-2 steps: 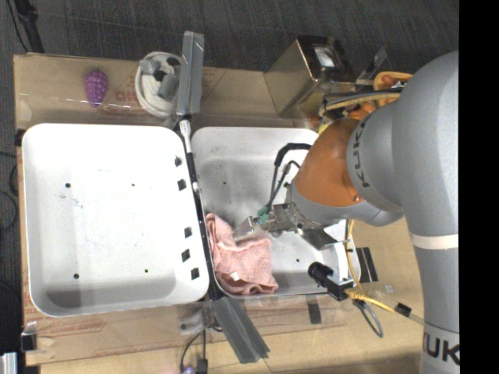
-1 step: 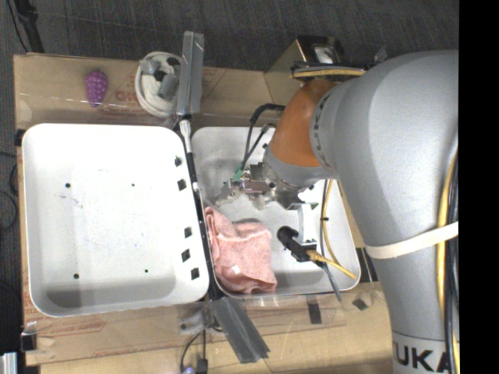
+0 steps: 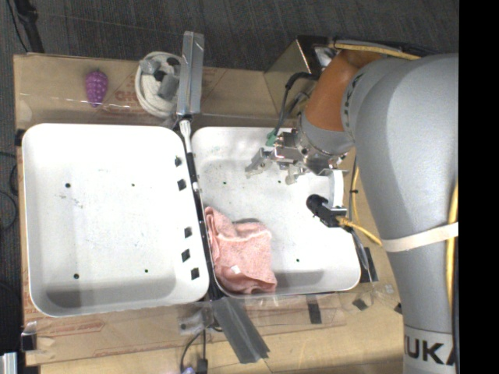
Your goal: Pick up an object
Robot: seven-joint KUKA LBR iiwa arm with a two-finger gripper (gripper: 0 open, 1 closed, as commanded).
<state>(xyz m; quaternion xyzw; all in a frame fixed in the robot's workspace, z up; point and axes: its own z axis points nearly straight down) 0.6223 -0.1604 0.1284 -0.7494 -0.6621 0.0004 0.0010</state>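
A crumpled pink cloth point(image 3: 240, 254) is seen lying in the right shallow white bin point(image 3: 312, 275), against its left wall near the front. The end effector point(image 3: 270, 165) is held above the bin's far part, well apart from the cloth, its fingers spread with nothing between them. A purple grape-like object point(image 3: 96, 86) and a white coiled roll point(image 3: 157, 82) rest on the counter point(image 3: 54, 92) behind the left white bin point(image 3: 101, 209).
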